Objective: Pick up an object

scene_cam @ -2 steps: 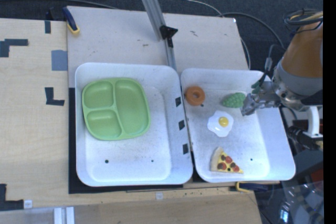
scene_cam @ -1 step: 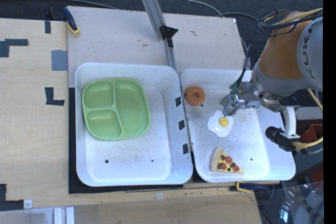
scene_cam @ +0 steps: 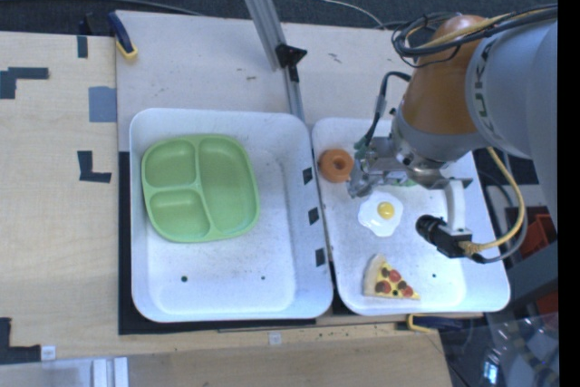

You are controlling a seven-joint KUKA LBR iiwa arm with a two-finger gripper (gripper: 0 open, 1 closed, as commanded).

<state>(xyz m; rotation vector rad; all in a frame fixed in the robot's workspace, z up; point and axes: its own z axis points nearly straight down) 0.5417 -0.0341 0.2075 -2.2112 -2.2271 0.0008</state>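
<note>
Over right bin (scene_cam: pixel 485 281), much of far wall and floor hidden by arm (scene_cam: pixel 453 91). Claw (scene_cam: pixel 362 178) seen low in bin, its state not to be told. Donut (scene_cam: pixel 336 165) set at left wall, just beside claw. Fried egg (scene_cam: pixel 381 215) lies near, below claw; pizza slice (scene_cam: pixel 388 279) near front wall. Green divided plate (scene_cam: pixel 199 188) placed in left bin (scene_cam: pixel 227 285), open floor around it.

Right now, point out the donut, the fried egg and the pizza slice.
donut (scene_cam: pixel 336 165): camera view, on its orange ring, left of the hole.
fried egg (scene_cam: pixel 381 217): camera view, on the white just beside the yolk.
pizza slice (scene_cam: pixel 390 280): camera view, on the topped middle.
</note>
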